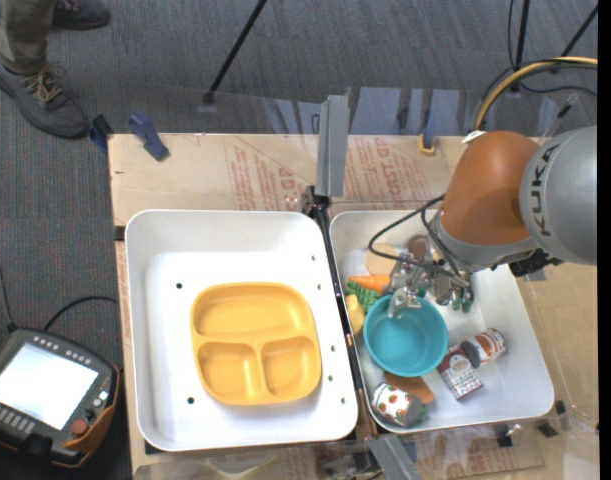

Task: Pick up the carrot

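The pincer (410, 290) is hanging over the right bin (533, 368), its metal fingers blurred; whether it is gripping anything, I cannot tell. One slim orange carrot (369, 284) is lying beside one round teal bowl (406, 338). One yellow three-compartment tray (256, 343) is sitting in the left bin (155, 268).

An orange carrot (368, 283), a teal bowl (406, 336), a yellow divided tray (255, 343) and white bins (145, 268) are seen.
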`<move>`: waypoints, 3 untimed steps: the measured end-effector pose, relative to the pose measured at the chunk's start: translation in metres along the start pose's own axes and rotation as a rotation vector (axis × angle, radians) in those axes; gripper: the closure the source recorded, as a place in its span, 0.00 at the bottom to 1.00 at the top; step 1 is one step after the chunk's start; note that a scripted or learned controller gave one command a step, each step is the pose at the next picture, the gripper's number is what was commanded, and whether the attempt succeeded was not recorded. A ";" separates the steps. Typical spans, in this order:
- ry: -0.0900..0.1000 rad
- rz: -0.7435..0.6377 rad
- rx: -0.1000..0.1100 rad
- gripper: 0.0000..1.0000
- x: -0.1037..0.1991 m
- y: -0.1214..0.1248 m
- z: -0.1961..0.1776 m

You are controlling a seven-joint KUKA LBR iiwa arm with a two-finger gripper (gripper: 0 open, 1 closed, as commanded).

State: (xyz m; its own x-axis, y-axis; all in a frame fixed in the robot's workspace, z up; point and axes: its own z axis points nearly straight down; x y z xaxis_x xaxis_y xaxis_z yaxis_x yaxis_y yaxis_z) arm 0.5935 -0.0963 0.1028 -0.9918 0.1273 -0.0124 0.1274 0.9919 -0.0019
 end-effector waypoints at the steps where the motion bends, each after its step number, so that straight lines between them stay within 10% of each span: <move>1: -0.021 -0.025 0.013 1.00 0.029 0.083 -0.064; 2: 0.000 -0.076 -0.001 1.00 0.041 0.026 -0.145; 3: 0.011 -0.081 -0.003 0.00 0.043 0.029 -0.139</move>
State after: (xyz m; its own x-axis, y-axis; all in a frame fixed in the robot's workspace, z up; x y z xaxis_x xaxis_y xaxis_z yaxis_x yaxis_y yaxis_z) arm 0.5527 -0.0614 0.2415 -0.9989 0.0463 -0.0010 0.0463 0.9989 0.0009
